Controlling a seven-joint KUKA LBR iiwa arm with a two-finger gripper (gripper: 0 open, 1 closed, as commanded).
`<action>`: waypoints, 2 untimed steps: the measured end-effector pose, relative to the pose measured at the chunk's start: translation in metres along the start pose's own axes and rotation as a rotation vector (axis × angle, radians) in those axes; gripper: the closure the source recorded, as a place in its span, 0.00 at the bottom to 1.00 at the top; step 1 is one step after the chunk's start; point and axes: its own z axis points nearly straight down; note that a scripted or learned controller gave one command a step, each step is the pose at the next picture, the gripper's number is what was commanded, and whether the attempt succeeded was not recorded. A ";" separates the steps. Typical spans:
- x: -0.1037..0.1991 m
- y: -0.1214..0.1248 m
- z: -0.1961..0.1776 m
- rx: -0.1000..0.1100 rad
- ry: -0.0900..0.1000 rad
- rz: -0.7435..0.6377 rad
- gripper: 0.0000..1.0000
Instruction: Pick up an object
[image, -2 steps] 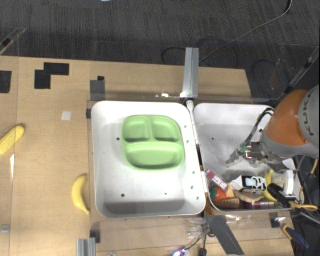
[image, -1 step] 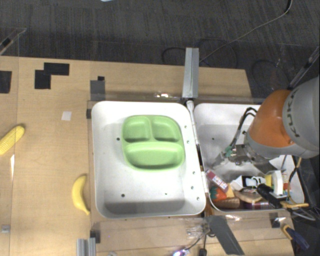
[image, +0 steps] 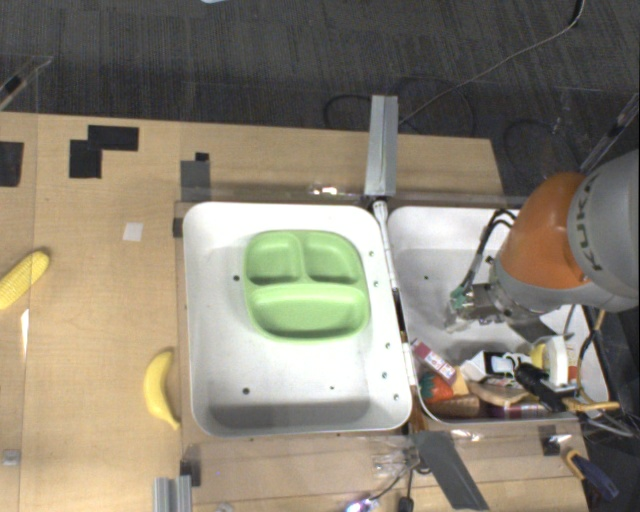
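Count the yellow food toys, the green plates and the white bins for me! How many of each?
Yellow food toys: 2, a banana and a corn cob, both on the bench left of the bins
Green divided plates: 1, in the left bin
White bins: 2, left and right
Total: 5
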 end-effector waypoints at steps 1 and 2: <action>-0.065 -0.036 0.011 0.006 -0.004 -0.230 1.00; -0.056 -0.009 -0.079 0.019 -0.002 0.170 1.00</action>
